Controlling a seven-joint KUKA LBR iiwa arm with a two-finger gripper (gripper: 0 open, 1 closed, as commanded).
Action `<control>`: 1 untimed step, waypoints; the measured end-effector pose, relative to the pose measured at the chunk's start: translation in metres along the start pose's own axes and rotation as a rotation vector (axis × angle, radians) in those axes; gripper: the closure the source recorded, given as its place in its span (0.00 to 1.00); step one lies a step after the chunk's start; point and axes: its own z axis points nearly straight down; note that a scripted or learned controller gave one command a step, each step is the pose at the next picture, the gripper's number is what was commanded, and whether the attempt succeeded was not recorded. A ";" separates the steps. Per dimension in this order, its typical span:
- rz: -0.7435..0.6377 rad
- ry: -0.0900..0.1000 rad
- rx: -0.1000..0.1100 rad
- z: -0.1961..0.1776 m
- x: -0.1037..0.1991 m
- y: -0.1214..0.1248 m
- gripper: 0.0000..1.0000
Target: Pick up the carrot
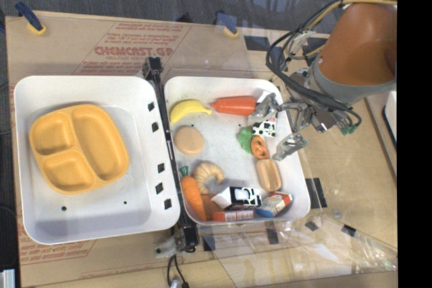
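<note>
The carrot (192,197), orange with a small green top, lies at the near left corner of the right bin (223,88), next to the divider. My gripper (279,125) hangs over the bin's right side, well to the right of the carrot and farther back. Its two grey fingers (267,106) stand apart, so it is open with nothing held. A small black-and-white spotted piece (265,129) and a green-and-orange piece (252,141) lie just left of the fingers.
Also in the right bin are a banana (189,109), an orange-red long piece (234,105), a tan round (189,139), a croissant (208,173), a bun (268,175) and small cartons (237,197). The left bin (40,226) holds a yellow divided plate (77,147).
</note>
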 end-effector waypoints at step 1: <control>-0.091 0.008 -0.013 0.174 -0.027 -0.018 0.00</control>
